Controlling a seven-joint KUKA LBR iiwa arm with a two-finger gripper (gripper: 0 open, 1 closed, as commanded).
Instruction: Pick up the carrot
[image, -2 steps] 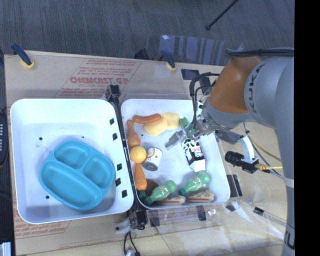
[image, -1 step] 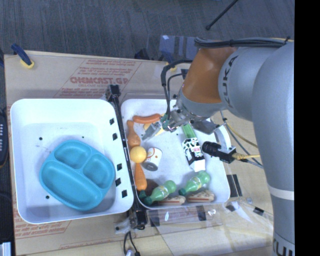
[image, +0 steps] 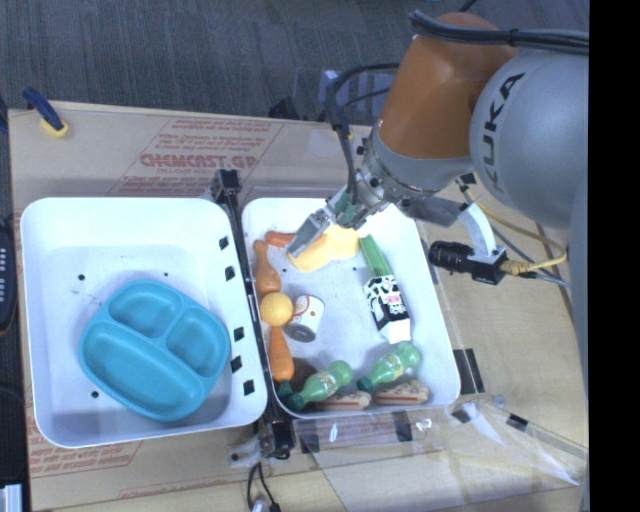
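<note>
The carrot (image: 266, 268) lies along the left wall of the right bin (image: 432, 290), touching a yellow ball (image: 276, 309). The pincer (image: 318, 232) hangs released over a yellow wedge (image: 328, 250) near the bin's far edge. Closing here would likely grab the wedge instead, and the wall crowds the carrot.

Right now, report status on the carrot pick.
Pincer low over right bin's far end, above yellow piece. Carrot lying along left wall, ungrasped. Yellow ball and small cup crowd it.
</note>
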